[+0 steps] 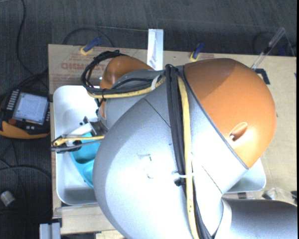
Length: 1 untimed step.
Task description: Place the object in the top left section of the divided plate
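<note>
My grey arm (179, 148) with its orange band (234, 108) covers most of the bench. It reaches across to the left white bin (65, 103). A light blue piece of the divided plate (82, 158) shows in that bin, under the arm's edge; its sections are hidden. My gripper (91, 126) hangs over the bin just above the plate, mostly covered by the wrist.
A corner of the right white bin (255, 180) shows under the arm. Blue clamps (89, 45) hold the wooden bench's back edge. A handheld pendant (26, 112) lies on the dark floor to the left, with cables around it.
</note>
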Available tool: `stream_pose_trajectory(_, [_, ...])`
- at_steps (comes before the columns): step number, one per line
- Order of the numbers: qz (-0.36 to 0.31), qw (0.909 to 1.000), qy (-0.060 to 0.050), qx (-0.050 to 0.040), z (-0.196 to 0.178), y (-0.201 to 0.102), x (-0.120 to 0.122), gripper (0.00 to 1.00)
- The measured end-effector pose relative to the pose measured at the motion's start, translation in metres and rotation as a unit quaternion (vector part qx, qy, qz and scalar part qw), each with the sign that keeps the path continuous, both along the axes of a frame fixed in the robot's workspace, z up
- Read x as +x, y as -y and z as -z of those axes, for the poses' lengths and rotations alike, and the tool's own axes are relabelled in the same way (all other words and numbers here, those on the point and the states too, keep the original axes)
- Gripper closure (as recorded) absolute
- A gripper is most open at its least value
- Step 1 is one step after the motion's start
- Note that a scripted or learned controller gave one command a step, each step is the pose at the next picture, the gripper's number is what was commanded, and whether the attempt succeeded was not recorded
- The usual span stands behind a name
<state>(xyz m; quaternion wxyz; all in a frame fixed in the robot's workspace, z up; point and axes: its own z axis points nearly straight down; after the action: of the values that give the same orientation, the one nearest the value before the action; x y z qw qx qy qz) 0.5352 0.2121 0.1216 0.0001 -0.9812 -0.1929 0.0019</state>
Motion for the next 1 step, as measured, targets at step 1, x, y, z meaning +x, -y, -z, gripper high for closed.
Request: stream_pose_trajectory(1, [0.050, 0.9988, -0.001, -0.0015, -0.0584, 0.0589, 0.0416, 1.00])
